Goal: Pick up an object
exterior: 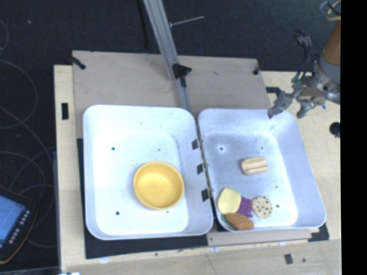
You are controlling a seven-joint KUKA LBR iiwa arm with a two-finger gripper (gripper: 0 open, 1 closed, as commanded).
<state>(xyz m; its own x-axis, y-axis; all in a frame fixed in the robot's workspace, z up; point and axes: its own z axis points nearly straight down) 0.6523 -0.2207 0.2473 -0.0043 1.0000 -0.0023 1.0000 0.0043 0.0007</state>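
My gripper point(291, 107) hangs above the far right corner of the right bin point(229, 125), open, with nothing between its fingers. In that bin lies a tan bread roll point(254, 165) near the middle. At the front sit a yellow wedge point(229, 200), a purple piece point(246, 206), a round speckled cookie point(262, 206) and a brown-orange piece point(239, 222), all bunched together. A yellow bowl point(159, 184) stands upright in the left bin point(114, 130). The gripper is well away from every object.
A slanted metal pole point(166, 44) runs from the top of the view down to the seam between the bins. Black clips point(200, 168) line that seam. A handheld screen point(11, 219) lies off the bench at the lower left.
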